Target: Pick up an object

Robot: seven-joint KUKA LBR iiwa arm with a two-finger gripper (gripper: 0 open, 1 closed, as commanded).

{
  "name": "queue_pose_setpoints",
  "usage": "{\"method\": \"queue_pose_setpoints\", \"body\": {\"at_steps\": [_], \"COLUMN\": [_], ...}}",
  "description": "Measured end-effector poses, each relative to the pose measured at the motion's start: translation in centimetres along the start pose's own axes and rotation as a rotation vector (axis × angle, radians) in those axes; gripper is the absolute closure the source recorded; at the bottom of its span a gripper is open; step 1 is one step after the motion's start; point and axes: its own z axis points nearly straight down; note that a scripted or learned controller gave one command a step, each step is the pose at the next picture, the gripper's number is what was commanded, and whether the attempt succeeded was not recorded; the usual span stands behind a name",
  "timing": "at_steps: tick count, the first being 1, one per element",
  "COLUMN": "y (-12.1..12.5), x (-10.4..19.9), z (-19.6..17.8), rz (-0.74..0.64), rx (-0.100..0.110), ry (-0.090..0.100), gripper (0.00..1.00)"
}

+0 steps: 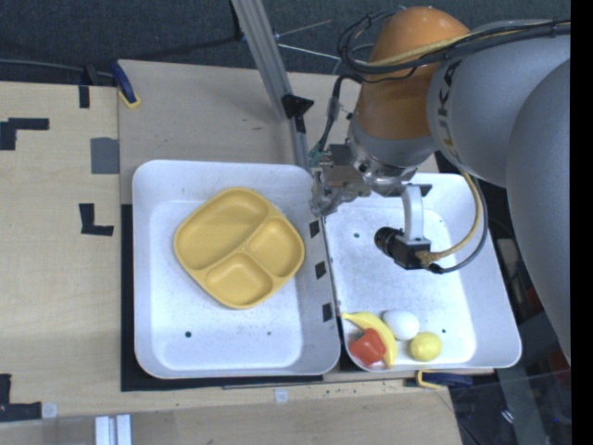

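the surface (56, 248) shows pale wood at the frame's left. on it, the left bin (153, 248) holds a yellow divided plate (238, 247) lying flat near its centre. right of the divider, the right bin (463, 313) keeps four small things clustered in its lower-left corner: a banana (375, 324), a red piece (368, 346) touching it, a white egg (401, 324) and a yellow ball (425, 346). the end effector (334, 188) sits above the divider at upper centre; whether it is spread or pressed together cannot be told.
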Motion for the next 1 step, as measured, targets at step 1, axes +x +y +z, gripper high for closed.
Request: {"method": "queue_pose_setpoints", "body": {"at_steps": [1], "y": [-2.7], "x": [4.66], "z": [0.84], "rz": [0.0], "rx": [0.0], "ry": [0.0], "gripper": [1.0]}}
